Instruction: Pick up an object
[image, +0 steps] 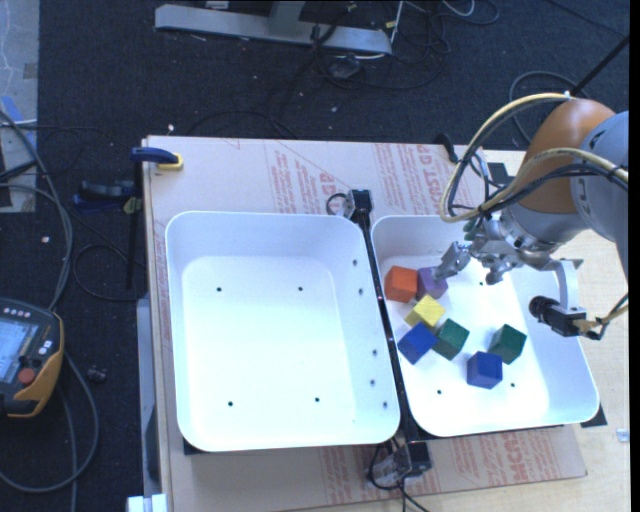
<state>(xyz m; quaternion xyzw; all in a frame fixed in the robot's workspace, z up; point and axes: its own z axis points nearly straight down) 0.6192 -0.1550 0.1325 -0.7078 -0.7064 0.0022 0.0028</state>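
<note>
— Although the gripper (462, 257) partly covers it, the purple block (432, 281) lies in the upper left of the right bin (570, 400), touching the orange block (401, 283).
— Jaws?
— Hard to read; I cannot tell.
— Room?
— Yellow block (426, 312) crowds below; the bin's lower right floor lies open.

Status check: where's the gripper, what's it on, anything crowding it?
Gripper low in right bin, above purple block. Nothing seen held. Orange block and yellow block tight against the purple one.
</note>
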